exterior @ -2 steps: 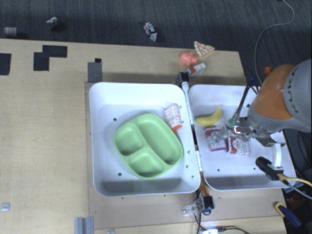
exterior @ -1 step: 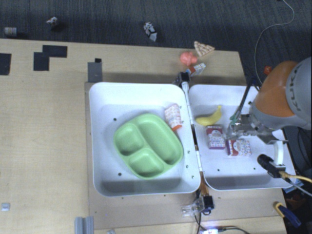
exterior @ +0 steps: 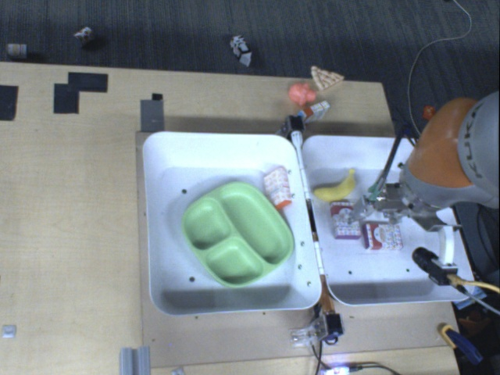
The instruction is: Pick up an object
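1. Nearest the camera, a small clear connector with wires (exterior: 322, 333) is lying on the bench, in front of the green plate and to its right.
2. The green plate (exterior: 236, 233), divided into three compartments, is sitting in the left bin (exterior: 156, 209) and taking up most of its floor.
3. The right bin (exterior: 367, 291) is standing to the right of the green plate, its rim touching the left bin's rim.
4. A red-and-white packet (exterior: 384, 237) is lying flat in the right bin, well to the right of the green plate, and a second red-and-white packet (exterior: 342, 219) is lying just beside it, on the side nearer the plate.
5. The gripper (exterior: 380, 206) is hanging over those two packets, level with the plate's far half; whether it is spread or closed cannot be told, and nothing is visibly being held.
6. A small white tube with an orange end (exterior: 278, 187) is lying at the green plate's far right edge, touching or nearly touching it.
7. A banana (exterior: 336, 187) is lying in the right bin, to the right of the plate and slightly beyond the packets.
8. The grey arm with its orange band (exterior: 445, 158) is reaching in from far right of the plate.
9. Beyond the plate, past both bins, a pink object (exterior: 301, 94) and a tan wedge (exterior: 326, 77) are resting near the bench's far edge.
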You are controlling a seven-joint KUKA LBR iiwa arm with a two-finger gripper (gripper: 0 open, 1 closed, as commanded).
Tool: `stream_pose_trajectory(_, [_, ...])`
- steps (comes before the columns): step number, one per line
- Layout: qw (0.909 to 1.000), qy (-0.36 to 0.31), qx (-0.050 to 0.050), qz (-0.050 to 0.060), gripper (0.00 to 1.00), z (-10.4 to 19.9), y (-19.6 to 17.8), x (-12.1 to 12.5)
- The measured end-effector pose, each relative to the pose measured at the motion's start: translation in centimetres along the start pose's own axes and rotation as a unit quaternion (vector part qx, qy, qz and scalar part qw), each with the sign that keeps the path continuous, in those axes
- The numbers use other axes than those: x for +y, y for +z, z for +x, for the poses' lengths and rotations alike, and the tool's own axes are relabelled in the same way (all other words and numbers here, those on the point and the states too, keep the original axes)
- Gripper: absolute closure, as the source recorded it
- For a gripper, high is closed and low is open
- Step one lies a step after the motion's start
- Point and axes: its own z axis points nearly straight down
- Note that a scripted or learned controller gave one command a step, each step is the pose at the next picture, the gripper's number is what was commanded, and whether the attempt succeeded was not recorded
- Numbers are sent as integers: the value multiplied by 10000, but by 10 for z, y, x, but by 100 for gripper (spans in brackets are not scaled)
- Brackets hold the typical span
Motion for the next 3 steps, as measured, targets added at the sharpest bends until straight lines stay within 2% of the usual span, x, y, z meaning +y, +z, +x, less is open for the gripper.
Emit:
stream_pose_trajectory(1, [9999,34,-49,-82,0,22,16,-39])
stream_pose_trajectory(2, [9999,27,-44,-117,100,23,4,-36])
stream_pose_trajectory(3, [10000,-2,37,88,100,106,-74,70])
